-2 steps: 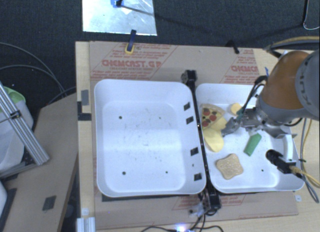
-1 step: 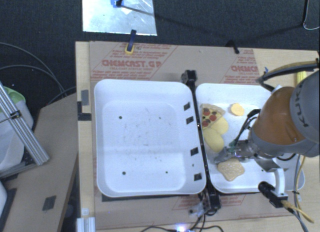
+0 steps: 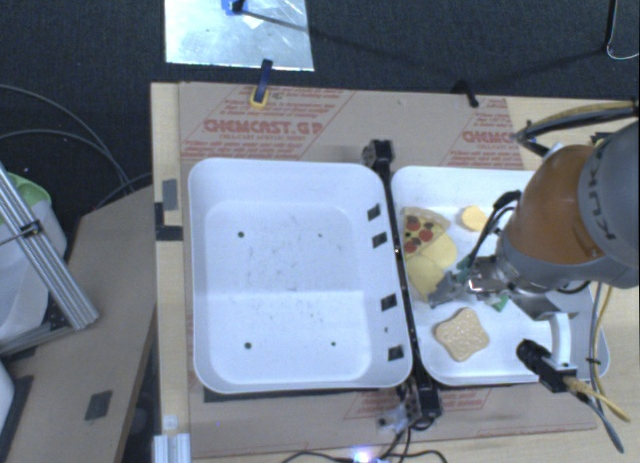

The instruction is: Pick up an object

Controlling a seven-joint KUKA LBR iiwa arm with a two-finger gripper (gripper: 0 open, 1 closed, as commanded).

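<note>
Two white bins are seen side by side in the camera view; the right bin (image 3: pixel 440 179) holds a toast slice (image 3: pixel 461 334), a pizza slice (image 3: pixel 424 228), a pale yellow piece (image 3: pixel 428 271) and a small yellow item (image 3: pixel 473 217). The gripper (image 3: pixel 462 286) is lowered at centre right, its opening hidden. The toast slice, tan, flat and roughly square, lies just below it, towards the frame's bottom.

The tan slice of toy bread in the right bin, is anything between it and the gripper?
Nothing visible stands between them. The tan slice of toy bread lies flat on the floor of the right white bin, nothing on top of it. The gripper hangs just above and left of it, over a pale yellow toy piece.
</note>
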